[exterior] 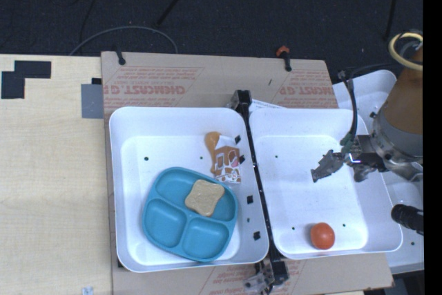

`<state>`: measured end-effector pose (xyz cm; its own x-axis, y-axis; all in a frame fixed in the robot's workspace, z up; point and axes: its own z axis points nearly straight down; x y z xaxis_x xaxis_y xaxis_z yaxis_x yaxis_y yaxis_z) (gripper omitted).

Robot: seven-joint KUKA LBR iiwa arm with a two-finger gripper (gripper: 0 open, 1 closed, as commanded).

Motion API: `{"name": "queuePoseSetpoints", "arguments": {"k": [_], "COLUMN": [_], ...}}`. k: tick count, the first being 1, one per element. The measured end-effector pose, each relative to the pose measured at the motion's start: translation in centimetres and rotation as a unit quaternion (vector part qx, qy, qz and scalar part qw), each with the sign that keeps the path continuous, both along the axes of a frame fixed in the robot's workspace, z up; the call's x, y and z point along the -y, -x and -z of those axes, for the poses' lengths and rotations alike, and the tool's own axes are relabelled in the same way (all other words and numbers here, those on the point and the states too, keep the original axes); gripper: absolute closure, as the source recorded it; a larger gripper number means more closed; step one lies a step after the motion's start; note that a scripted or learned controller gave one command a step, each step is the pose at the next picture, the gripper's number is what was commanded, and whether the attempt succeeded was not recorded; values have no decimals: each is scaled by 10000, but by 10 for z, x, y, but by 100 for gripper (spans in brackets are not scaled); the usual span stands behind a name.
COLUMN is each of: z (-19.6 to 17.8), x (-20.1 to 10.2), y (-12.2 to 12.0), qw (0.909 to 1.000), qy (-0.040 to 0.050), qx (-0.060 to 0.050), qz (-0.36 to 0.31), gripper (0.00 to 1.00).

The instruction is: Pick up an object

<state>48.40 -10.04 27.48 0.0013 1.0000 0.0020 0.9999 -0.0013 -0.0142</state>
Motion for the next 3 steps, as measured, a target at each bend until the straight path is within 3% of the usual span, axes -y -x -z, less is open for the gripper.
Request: {"name": "queuePoseSetpoints", "arguments": {"k": [1, 3], "z": [-5, 121], "x": [0, -3], "y": [-2, 1], "qw": [10000, 10000], "qy": [4, -4], "qx": [51, 26], "qz": [-9, -9], "gripper": [0, 0]}}
